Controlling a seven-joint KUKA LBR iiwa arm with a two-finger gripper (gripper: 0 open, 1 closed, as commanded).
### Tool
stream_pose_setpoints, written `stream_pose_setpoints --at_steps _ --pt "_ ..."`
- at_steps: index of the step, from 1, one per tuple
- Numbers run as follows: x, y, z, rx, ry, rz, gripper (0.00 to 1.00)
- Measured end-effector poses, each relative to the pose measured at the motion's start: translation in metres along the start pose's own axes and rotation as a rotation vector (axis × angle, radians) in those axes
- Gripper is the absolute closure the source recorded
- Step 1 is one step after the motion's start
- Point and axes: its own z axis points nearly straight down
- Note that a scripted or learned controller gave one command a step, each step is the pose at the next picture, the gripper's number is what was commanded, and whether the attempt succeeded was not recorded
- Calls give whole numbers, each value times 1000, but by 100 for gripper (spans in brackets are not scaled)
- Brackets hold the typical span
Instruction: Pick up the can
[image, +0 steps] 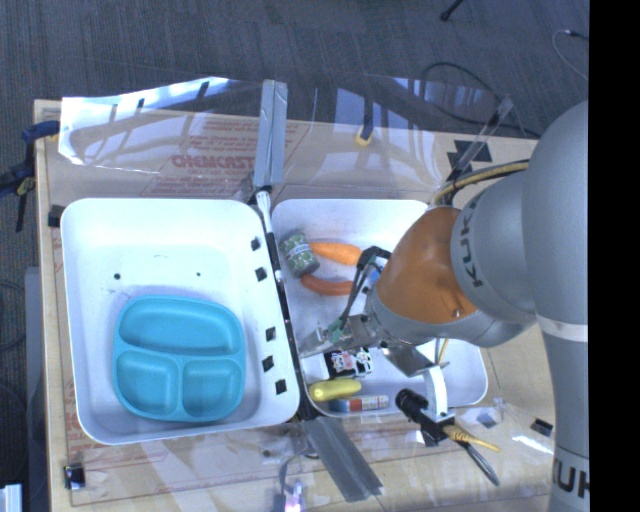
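The can (298, 252), small with a green label and a grey end, lies on its side at the upper left of the right bin (330, 212), close to the divider wall. My gripper (345, 332) hangs over the middle of that bin, below and to the right of the can and apart from it. The grey arm with its orange band (425, 280) hides most of the bin's right half. Nothing can be made out in the gripper.
Two orange carrot-like pieces (335, 252) (325, 285) lie just right of the can. A small printed box (350, 362), a yellow piece (335, 388) and a marker (362, 404) lie near the front wall. The left bin (90, 240) holds a blue divided tray (180, 358).
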Motion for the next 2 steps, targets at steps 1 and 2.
stream_pose_setpoints --at_steps 1,2 --pt "-57 -10 3 14 13 -21 0" --pt "-86 -14 3 13 13 -76 0"
